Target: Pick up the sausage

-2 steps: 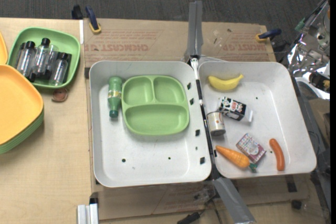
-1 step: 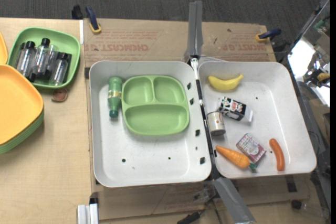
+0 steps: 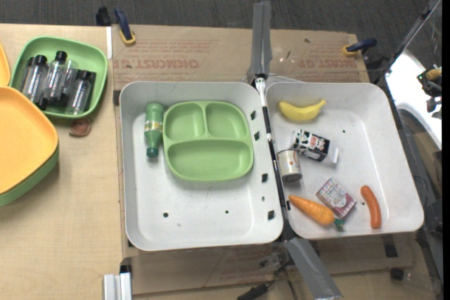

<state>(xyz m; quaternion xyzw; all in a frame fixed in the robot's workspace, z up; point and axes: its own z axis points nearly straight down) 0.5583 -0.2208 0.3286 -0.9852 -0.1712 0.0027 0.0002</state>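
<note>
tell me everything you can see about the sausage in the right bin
The sausage is a small, smooth orange-red link with rounded ends, probably a plastic toy. It lies flat on the floor of the right bin, near the bin's front right corner, running roughly front to back with a slight tilt. It looks whole and unmarked. Nothing appears to touch it: the pink packet sits just to its left with a narrow gap, and the bin's right wall is close by.
</note>
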